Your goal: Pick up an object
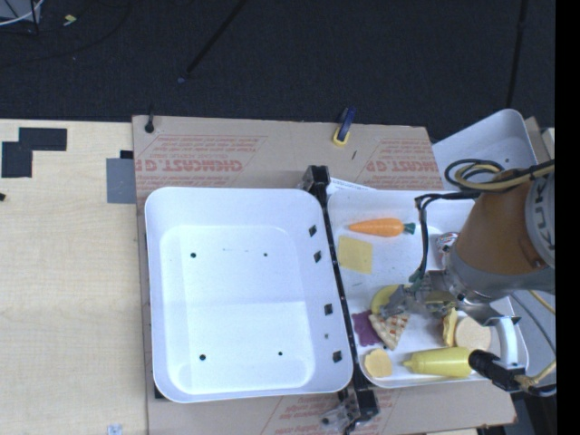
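- The arm [507, 238], grey with its orange band, reaches in from the right and hangs low over the right bin [391, 207], where all the toy food lies; the left bin [163, 208] sits alongside it
- The gripper [412, 299] is down among a small heap near the middle of the right bin, close over a wedge-shaped piece with a speckled top [390, 326] and a green-yellow item [385, 295] just behind it
- Whether the pincer is wide, narrow or closed on anything I cannot tell; the tool is dark and small against the clutter, and nothing is plainly seen between its tips
- Other candidates lie in the same bin: a carrot [377, 227] toward the far side, a pale yellow slab [355, 254] near the dividing wall, a purple piece [361, 326] beside the wedge, a round yellow piece [378, 363] and a yellow bottle-like item [439, 362] along the near edge, and a tan round thing [469, 333] under the wrist
- The step in hand looks like the descent onto a target, most likely the wedge or its neighbour, with no lift yet made
- The next move calls for a firm close on one item alone, then a straight rise; the pieces touch each other here, so a grasp may slip or drag a neighbour along
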Robot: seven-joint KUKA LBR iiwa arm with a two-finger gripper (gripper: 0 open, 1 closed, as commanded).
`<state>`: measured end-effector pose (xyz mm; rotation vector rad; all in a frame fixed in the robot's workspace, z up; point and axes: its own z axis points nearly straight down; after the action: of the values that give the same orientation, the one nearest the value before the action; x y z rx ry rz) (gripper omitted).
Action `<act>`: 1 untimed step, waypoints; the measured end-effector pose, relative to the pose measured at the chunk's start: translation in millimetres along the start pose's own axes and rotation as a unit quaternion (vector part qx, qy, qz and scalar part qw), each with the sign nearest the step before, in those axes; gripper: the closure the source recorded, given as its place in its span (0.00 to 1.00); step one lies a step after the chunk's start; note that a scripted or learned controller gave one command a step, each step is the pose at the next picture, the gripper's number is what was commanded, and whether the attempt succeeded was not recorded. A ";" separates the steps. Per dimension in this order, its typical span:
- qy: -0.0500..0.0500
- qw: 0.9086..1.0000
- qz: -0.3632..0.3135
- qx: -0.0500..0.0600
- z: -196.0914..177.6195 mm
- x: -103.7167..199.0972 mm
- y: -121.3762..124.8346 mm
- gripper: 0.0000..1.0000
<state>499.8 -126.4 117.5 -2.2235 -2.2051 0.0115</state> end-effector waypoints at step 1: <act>0.000 1.000 -0.006 -0.005 31.3 33.9 57.5 0.00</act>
<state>557.2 -92.9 85.6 -2.2157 -2.2241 0.0002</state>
